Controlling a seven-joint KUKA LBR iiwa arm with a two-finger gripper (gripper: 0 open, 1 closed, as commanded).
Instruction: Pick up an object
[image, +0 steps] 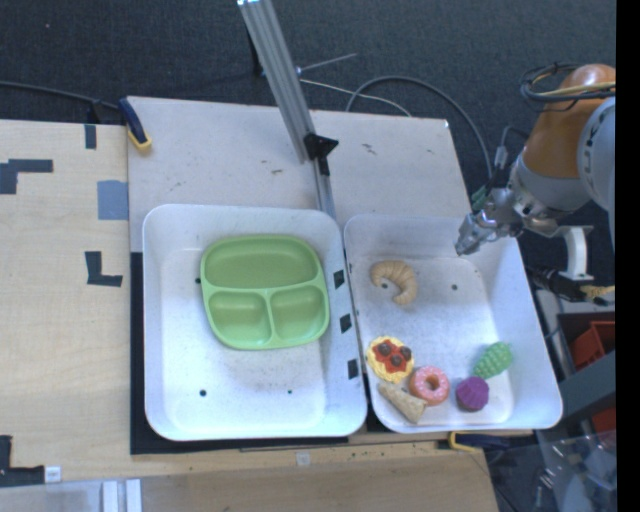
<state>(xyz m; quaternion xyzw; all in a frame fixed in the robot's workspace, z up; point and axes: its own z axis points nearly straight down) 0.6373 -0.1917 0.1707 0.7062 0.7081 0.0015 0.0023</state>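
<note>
Camera view: arm bent downward, claw (470, 240) above right bin's (535, 340) far corner; grip state indiscernible.

Two shallow white bins sit side by side on the tabletop (220, 150): a left bin (160, 330) and a right bin (520, 330). The left bin holds one thing, a green divided plate (265, 290) with three compartments. The right bin holds six toy foods: one croissant (396, 280), one small pizza (390, 357), one pink donut (431, 384), one tan wedge-shaped piece (403, 402), one purple round fruit (472, 394) and one green knobbly piece (493, 359). One arm (560, 150) carries one tool (470, 238).
</note>
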